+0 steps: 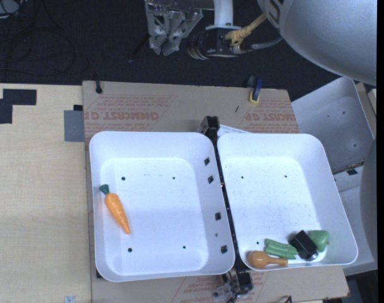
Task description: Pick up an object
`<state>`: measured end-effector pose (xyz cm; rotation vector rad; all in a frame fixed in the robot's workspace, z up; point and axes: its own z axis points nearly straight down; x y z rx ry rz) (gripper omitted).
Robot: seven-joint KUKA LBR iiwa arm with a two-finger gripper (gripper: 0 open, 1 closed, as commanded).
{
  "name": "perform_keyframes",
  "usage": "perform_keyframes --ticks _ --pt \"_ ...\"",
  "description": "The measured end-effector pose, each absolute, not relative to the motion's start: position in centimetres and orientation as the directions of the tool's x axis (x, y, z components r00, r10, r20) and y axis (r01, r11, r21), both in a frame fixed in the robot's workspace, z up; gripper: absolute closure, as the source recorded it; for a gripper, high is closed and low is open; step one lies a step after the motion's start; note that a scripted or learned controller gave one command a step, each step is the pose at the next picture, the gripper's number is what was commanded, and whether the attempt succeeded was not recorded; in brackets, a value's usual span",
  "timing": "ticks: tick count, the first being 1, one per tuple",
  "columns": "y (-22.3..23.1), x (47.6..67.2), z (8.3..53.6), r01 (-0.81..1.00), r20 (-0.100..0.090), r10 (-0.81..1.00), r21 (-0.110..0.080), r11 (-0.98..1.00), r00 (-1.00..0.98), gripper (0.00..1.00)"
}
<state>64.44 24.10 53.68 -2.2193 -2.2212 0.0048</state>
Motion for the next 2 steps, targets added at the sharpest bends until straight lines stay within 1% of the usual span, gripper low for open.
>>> perform_keyframes --ticks 2 --pt "24.32 64.40 53.66 1.000 -0.001 1.000 -0.004 0.005 -0.005 1.00"
